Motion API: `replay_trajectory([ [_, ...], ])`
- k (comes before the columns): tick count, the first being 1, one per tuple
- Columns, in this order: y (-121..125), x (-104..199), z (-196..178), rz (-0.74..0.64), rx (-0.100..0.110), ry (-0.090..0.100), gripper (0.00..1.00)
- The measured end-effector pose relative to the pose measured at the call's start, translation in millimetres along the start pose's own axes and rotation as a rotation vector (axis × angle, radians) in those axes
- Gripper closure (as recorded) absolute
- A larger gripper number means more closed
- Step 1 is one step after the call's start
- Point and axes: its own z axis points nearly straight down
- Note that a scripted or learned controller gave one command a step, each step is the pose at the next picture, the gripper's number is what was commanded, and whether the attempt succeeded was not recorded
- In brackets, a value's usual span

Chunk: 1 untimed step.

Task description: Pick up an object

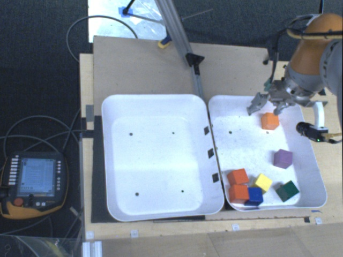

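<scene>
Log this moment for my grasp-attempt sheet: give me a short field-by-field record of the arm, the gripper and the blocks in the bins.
arm: reaches in from the right, over the right bin
gripper: fingers spread open, above the upper part of the right bin
gripper contents: nothing between the fingers
nearest block: orange block, just below the gripper
purple block: alone, mid right bin
front cluster: two orange blocks, yellow block, blue block
green block: front right corner
left bin: no blocks in it
</scene>
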Motion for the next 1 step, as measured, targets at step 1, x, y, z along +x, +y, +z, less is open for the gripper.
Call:
replay_trajectory([
  [1, 4.3, -7.7, 53.1, 0.003, -0.011, -0.008, 0.00],
])
